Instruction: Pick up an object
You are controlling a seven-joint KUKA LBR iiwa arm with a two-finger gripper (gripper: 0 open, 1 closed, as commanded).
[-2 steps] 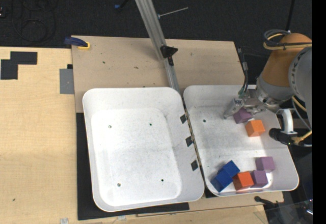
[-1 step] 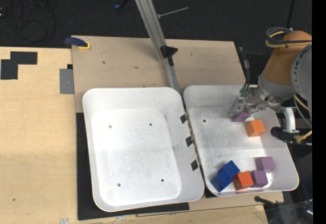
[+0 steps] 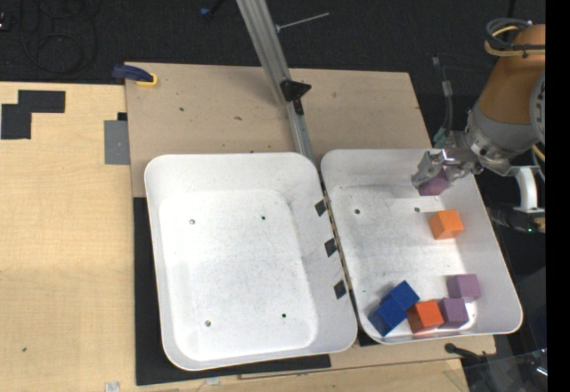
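My gripper (image 3: 433, 173) hangs over the far right part of the right bin (image 3: 383, 239), reaching in from the right on the grey arm with its orange band (image 3: 509, 92). It is shut on a small purple block (image 3: 434, 187), which shows between and just below the fingertips. An orange block (image 3: 446, 224) lies in the bin a little nearer than the gripper. In the bin's near right corner sit a blue block (image 3: 394, 307), an orange-red block (image 3: 427, 315) and two purple blocks (image 3: 463, 286) (image 3: 454, 311), packed close together.
The left bin (image 3: 232, 257) lies beside the right one, joined by black clips (image 3: 330, 247). A slanted aluminium bar (image 3: 267, 43) rises from the back of the bench between the bins. A blue-and-yellow clamp (image 3: 134, 74) sits at the bench's far left corner.
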